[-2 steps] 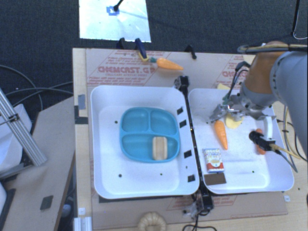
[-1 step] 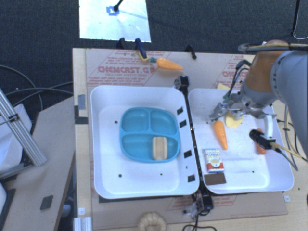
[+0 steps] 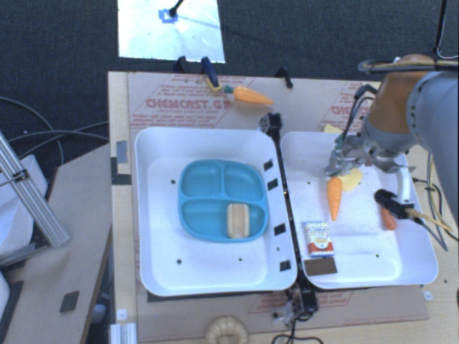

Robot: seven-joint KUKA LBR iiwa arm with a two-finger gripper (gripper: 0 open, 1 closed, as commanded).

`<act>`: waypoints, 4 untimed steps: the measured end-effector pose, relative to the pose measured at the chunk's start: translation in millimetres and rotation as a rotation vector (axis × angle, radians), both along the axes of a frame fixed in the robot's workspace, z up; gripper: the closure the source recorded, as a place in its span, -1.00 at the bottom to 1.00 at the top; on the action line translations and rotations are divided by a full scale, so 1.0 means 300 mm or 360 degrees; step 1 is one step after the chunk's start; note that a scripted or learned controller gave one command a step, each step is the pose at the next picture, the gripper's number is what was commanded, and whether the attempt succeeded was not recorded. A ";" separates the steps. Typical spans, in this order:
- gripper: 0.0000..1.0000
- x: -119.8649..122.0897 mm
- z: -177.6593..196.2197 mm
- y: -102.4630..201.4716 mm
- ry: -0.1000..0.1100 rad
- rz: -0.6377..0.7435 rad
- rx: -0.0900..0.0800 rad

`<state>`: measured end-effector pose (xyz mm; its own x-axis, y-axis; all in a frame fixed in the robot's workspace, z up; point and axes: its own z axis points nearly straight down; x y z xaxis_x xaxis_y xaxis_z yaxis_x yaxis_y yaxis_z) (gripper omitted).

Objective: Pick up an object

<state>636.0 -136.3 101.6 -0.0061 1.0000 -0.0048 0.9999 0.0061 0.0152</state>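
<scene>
My gripper [image 3: 340, 163] hangs low over the back of the right bin [image 3: 419, 264]. Just below it lies an orange carrot [image 3: 334, 198], pointing toward the front. A pale yellow piece [image 3: 352, 180] lies right beside the gripper's tip and touches the carrot's top end. Nothing can be seen held in the gripper. Toward the front of this bin lie a small red and white box [image 3: 318, 238] and a flat brown block [image 3: 320, 266]. A small orange thing [image 3: 389, 220] rests near the bin's right side, partly hidden.
The left bin [image 3: 161, 264] holds a blue divided plate [image 3: 204, 185] with a tan bread piece [image 3: 238, 221] in its front right compartment. A second carrot [image 3: 249, 95] lies on the board behind the bins. A ridge [image 3: 281, 199] separates the two bins.
</scene>
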 end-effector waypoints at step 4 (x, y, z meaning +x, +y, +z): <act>1.00 -0.028 0.437 0.168 0.0022 0.0005 0.0009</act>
<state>627.7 -86.0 232.6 -0.0089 1.0000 0.0012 1.0000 0.0089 0.0016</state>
